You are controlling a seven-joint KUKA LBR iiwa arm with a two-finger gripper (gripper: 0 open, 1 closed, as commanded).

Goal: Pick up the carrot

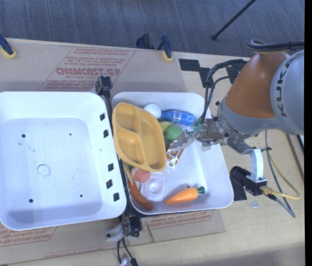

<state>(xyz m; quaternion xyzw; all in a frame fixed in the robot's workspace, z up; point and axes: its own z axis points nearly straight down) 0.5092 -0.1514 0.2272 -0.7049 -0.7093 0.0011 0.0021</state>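
The carrot [184, 195], orange with a small green top at its right end, lies flat near the front wall of the right bin [215, 165]. My gripper [179, 143] reaches in from the right and hovers over the middle of that bin, next to the right edge of a yellow divided tray [139, 137]. It is well behind the carrot and apart from it. A small orange and white thing [172, 157] lies just below the gripper tip; what it is cannot be made out.
The right bin is crowded: a blue bottle [178, 116], a white egg [152, 110], a green item [169, 131], a clear cup [156, 187], a pink slice [141, 175]. The left bin [45, 159] stands beside it. Cables [277, 187] trail right of the bins.
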